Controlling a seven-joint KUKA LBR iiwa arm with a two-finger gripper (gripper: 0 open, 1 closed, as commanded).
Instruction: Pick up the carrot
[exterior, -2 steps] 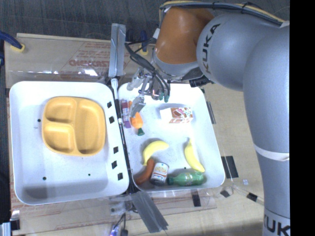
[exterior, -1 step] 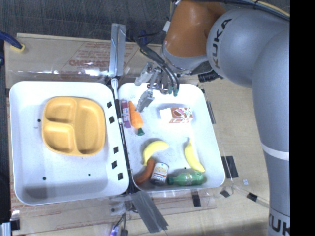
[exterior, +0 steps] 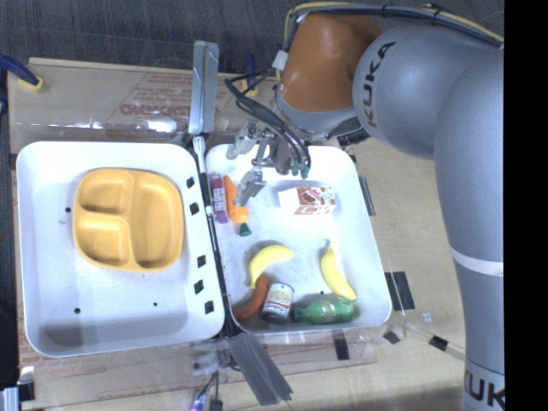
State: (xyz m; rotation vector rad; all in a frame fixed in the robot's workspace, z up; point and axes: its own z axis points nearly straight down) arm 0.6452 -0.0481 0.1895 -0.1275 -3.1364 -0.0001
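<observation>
The carrot (exterior: 231,197) is orange with a green tip and lies along the left wall of the right bin (exterior: 364,229), beside a purple item (exterior: 220,197). My gripper (exterior: 253,178) hangs over the bin's upper left part, just right of the carrot's upper end and very close to it. The wrist and cables above hide the gripper's upper part. Nothing can be seen held in it.
The right bin also holds a white and red carton (exterior: 306,199), two bananas (exterior: 268,259) (exterior: 336,271), a green bottle (exterior: 325,311), a small can (exterior: 276,300) and a reddish sausage (exterior: 253,300). A yellow divided plate (exterior: 128,217) lies in the left bin (exterior: 51,315).
</observation>
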